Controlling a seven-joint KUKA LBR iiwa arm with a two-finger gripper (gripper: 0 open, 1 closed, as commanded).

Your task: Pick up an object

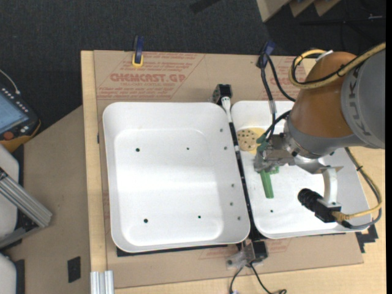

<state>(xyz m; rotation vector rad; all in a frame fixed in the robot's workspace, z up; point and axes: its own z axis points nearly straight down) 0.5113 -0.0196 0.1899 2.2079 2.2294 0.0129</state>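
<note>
Green stick (pixel 267 183) is lying in right bin (pixel 288 222), tip just under jaws (pixel 266 163) — grip state hidden by wrist. Perforated tan disc (pixel 247 138) is sitting nearby.

A green stick-shaped object (pixel 267 183) lies flat in the right bin (pixel 288 225), near its left wall. Just above it rests a tan perforated disc (pixel 248 138).

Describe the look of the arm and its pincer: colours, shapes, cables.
The thick rounded grey arm carries a broad orange band above the wrist. Thin yellow and black cables loop over that band. Below it sits a metallic silver pincer assembly, and a black cylindrical fitting sticks out on a pale bracket.
</note>
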